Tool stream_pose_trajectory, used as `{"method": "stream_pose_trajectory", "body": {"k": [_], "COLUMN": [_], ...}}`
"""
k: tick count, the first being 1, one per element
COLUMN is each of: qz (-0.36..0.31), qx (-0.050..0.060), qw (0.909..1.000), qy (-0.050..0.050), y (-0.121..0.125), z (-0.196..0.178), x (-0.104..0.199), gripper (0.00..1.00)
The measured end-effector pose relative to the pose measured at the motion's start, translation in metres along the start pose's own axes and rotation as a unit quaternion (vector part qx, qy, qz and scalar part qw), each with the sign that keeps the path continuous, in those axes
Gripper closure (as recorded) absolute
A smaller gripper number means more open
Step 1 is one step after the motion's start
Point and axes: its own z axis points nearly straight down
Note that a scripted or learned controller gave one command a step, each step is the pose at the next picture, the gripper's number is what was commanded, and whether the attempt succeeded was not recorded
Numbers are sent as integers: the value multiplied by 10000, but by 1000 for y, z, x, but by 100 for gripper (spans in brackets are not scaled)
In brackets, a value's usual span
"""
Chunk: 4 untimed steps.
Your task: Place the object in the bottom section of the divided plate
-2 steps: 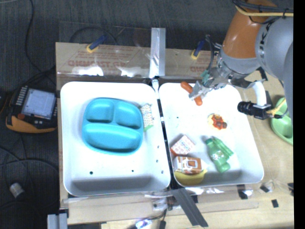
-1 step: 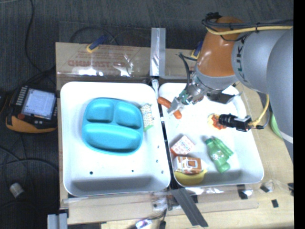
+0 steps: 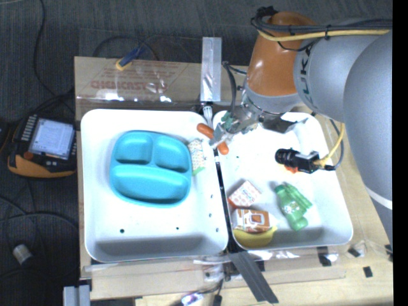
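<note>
One grey robot arm (image 3: 338,50) with an orange band (image 3: 280,43) above the wrist comes in from the upper right. It bends down so that its gripper (image 3: 218,136) hangs over the wall where the two bins meet, near their far edge. The jaws are closed almost all the way on an orange carrot (image 3: 204,131). One end of the carrot pokes out toward the left bin and the other toward the right bin, so it sits crosswise above the dividing wall and well clear of the plate.

Two shallow white bins sit side by side. The left bin (image 3: 108,234) holds one blue divided plate (image 3: 150,185). The plate has two small sections on its far side and one wide bottom section on its near side. One small pale green and white wrapper (image 3: 196,155) lies just beside the plate's right edge, close to the bin wall.

The right bin (image 3: 331,225) holds four loose things, all toward its near side:
- One green bottle (image 3: 292,204) lies on its side.
- One yellow bowl (image 3: 256,238) sits in the near left corner.
- One red and white carton (image 3: 252,220) rests in that bowl.
- One smaller red and white packet (image 3: 244,194) sits just behind the bowl.

One handheld screen device (image 3: 48,142) lies on the dark floor to the left of the bench.
</note>
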Motion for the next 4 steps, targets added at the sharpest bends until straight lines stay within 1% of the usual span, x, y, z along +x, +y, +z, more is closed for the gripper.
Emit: {"method": "stream_pose_trajectory", "body": {"k": [1, 2, 3, 4], "qz": [543, 1315, 1316, 1306], "qx": [13, 13, 13, 30], "qw": [9985, 9913, 9913, 9914], "qy": [3, -7, -7, -6], "y": [-18, -38, -38, -38], "z": [24, -30, -30, -38], "x": [80, 104, 104, 105], "gripper": [100, 100, 0, 100]}}
